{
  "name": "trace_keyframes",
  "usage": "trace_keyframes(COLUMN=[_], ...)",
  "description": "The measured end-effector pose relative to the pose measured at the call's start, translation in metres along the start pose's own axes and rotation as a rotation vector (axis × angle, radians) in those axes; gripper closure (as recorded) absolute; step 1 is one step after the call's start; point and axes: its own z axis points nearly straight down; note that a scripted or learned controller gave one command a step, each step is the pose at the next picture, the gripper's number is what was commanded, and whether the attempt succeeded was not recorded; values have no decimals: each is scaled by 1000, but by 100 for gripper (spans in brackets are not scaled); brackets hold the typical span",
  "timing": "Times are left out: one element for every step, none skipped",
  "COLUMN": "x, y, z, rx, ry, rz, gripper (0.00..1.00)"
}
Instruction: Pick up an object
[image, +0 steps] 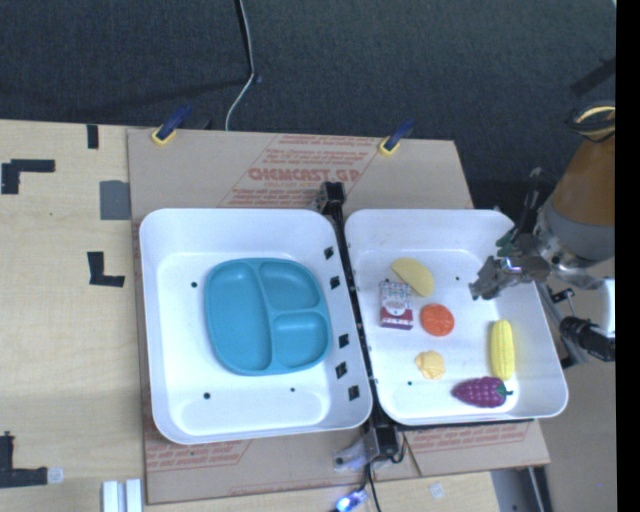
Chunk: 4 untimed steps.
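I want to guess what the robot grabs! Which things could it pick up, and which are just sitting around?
Things it could pick up, all in the right bin:
corn
grapes
orange ball
yellow lemon shape
small yellow lump
red and white packet
The gripper hangs above them.

Just sitting around:
blue tray in the left bin

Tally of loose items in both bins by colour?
Blue: 1, divided plate in left bin
Yellow: 3, lemon-like piece, corn, small yellow piece
Orange: 1, round fruit
Purple: 1, grapes
Red and white: 1, small carton
Total: 7, six in right bin
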Motion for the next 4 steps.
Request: trace_keyframes(x=[62, 104, 159, 214], y=[14, 29, 32, 45], z=[-8, -6, -3, 3], rx=[3, 5, 6, 6], ry=[3, 2, 3, 3], rz=[-6, -4, -5, -5], gripper=[100, 100, 100, 100])
